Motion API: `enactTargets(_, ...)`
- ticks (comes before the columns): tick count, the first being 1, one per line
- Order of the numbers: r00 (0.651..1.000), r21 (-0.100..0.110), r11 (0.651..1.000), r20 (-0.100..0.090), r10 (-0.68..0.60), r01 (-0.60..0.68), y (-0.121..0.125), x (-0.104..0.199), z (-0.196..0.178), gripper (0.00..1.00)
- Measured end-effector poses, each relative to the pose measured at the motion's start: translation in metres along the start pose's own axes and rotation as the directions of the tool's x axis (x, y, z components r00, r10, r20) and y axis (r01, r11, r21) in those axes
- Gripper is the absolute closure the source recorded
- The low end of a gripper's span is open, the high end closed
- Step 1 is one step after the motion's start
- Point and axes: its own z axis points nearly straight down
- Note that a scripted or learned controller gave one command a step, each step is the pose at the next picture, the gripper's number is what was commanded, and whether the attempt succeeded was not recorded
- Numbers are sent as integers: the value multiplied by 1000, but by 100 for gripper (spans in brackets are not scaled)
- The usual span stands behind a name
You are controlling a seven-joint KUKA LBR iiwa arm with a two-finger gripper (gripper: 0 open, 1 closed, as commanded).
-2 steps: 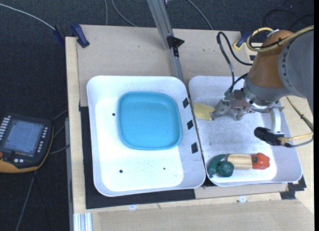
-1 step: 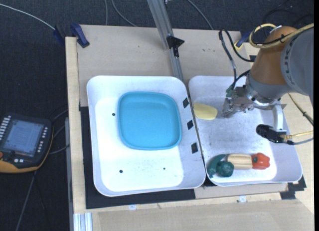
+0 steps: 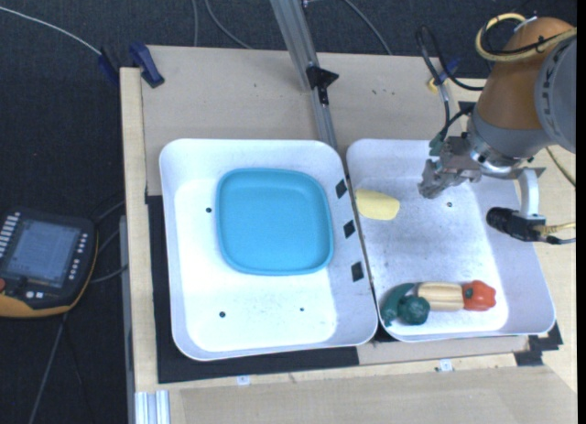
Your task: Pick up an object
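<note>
From above, my gripper (image 3: 439, 182) hangs over the right bin (image 3: 513, 257); whether it grips anything I cannot tell. A yellow piece (image 3: 377, 204) lies just left of it. The left bin (image 3: 188, 257) holds a blue plate (image 3: 275, 221).

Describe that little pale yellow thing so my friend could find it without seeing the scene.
Find the right-hand white bin. The pale yellow lump lies alone near its left wall, level with the claw. Its neighbours, a green, tan and red cluster, sit together along the bin's near edge.
</note>
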Motion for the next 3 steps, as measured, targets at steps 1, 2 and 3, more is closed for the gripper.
enactTargets(1,1000,-1,1000,0,0,0,6,0,-62,100)
enactTargets(2,1000,-1,1000,0,0,0,7,0,-116,100)
enactTargets(3,1000,5,1000,-2,-4,4,11,56,-101,100)
